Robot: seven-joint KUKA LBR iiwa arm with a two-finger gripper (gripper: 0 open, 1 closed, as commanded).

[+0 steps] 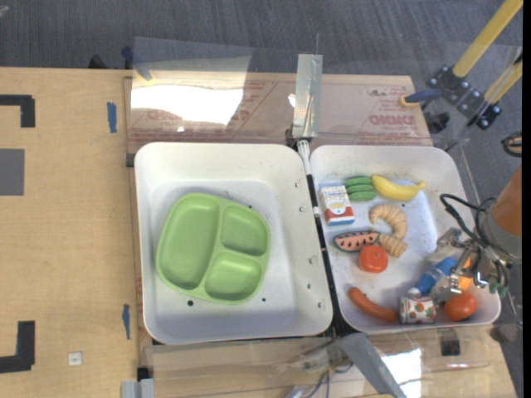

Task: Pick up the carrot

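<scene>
**Jaws low in the right bin, carrot by the near wall**

Camera view: the arm [508, 212] reaches in from the right, its jaws low over the right bin's [448, 161] near right corner, amid a blue piece [431, 279] and a tomato [461, 305]. Clutter hides whether the jaws are apart or together. The carrot [371, 303], seemingly the long orange-red piece, lies flat by the near wall, beside a small can [416, 309], apart from the jaws. Banana [397, 188], croissant [390, 222] and watermelon slice [355, 240] lie farther back. The left bin [149, 191] holds a green divided plate [214, 245].
</scene>
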